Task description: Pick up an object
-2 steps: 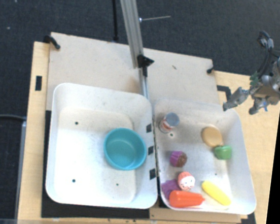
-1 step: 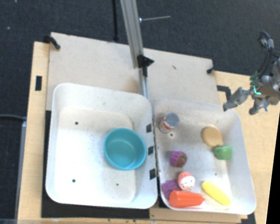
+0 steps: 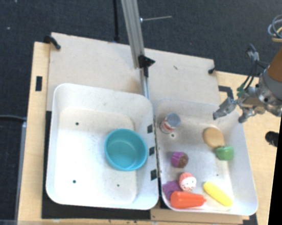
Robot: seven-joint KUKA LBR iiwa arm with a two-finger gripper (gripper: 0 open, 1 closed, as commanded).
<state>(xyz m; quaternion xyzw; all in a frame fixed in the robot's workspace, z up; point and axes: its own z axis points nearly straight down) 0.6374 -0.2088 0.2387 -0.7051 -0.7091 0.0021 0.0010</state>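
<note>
gripper (image 3: 232,112) hangs open and empty over the right bin (image 3: 245,164), tan object (image 3: 213,137) just below-left

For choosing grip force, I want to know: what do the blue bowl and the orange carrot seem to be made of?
The blue bowl looks like smooth matte plastic: one even colour, thin rim. The orange carrot looks like glossy moulded plastic, probably a toy: uniform colour with a soft shine. Neither is certain from this view.

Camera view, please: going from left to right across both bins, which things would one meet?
Blue bowl → small can → purple toy → orange carrot → tan potato-like piece → green piece, with the claw hovering above the right bin's far edge.
</note>
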